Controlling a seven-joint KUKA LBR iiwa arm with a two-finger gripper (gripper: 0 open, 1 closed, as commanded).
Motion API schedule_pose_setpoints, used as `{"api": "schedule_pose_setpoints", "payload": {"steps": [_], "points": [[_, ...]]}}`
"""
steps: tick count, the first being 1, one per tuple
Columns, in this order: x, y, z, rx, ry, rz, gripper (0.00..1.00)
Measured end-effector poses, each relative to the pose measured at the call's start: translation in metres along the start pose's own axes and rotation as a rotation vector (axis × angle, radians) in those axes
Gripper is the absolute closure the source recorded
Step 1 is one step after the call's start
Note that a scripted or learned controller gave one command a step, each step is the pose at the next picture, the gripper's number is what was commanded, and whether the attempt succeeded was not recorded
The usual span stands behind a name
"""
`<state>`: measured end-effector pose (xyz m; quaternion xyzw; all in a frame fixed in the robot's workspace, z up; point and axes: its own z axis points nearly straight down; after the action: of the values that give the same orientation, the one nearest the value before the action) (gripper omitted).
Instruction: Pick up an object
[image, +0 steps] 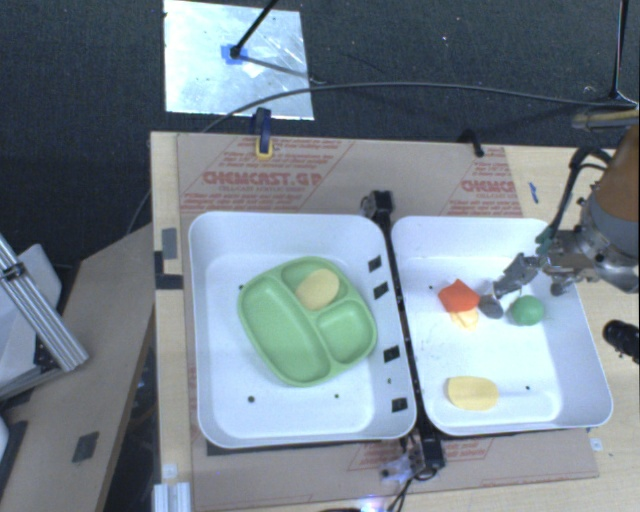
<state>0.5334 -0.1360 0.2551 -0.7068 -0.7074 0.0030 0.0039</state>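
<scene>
Gripper (497, 298) hung low in right white bin (575, 395), between orange block (458, 296) and green ball (526, 311); finger state unclear, nothing visibly held.

One fixed camera above the bench (330, 165) — slanted down, both bins framed.

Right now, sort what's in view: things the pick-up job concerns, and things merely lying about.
Job:
- gripper, low in the right bin
- orange block
- green ball
- yellow oval piece

Lying about:
- green divided plate in the left bin
- yellow lump in one plate compartment
- blue clamp on the board's far edge
</scene>
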Motion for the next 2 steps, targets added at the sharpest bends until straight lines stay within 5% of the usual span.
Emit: {"api": "schedule_pose_setpoints", "payload": {"steps": [1,2], "points": [[0.000,0.002,-0.006,-0.012,-0.002,-0.002,0.00],[0.005,0.008,0.054,-0.007,-0.001,-0.001,0.00]]}}
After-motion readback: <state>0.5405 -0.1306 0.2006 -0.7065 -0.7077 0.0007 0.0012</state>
